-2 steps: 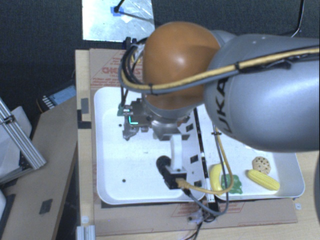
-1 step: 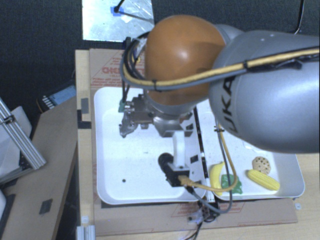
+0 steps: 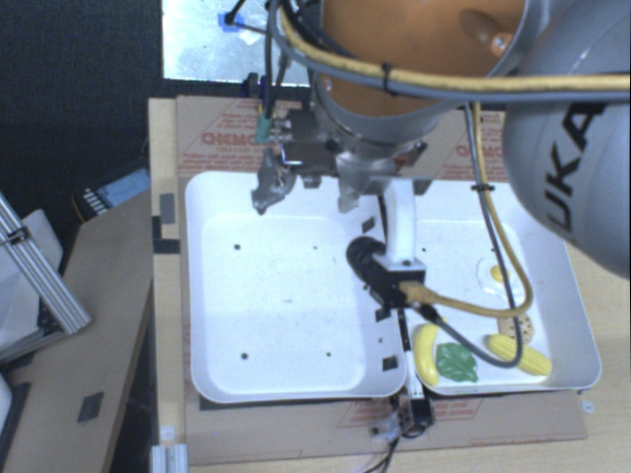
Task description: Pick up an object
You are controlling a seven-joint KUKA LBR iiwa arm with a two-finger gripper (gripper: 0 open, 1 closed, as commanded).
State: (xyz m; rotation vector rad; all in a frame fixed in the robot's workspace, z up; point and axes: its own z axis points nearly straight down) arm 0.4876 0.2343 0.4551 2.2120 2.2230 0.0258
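Along the right bin's (image 3: 582, 348) near edge lie a yellow banana (image 3: 425, 355), a green leafy piece (image 3: 457, 363), and an ear of corn (image 3: 520, 354), close together. The left bin (image 3: 286, 294) offers a broad bare floor. Over its far edge hangs the gripper (image 3: 306, 197), fingers spread apart with nothing between them.

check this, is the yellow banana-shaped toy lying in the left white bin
No, the yellow banana-shaped toy lies in the right white bin, beside a green object.
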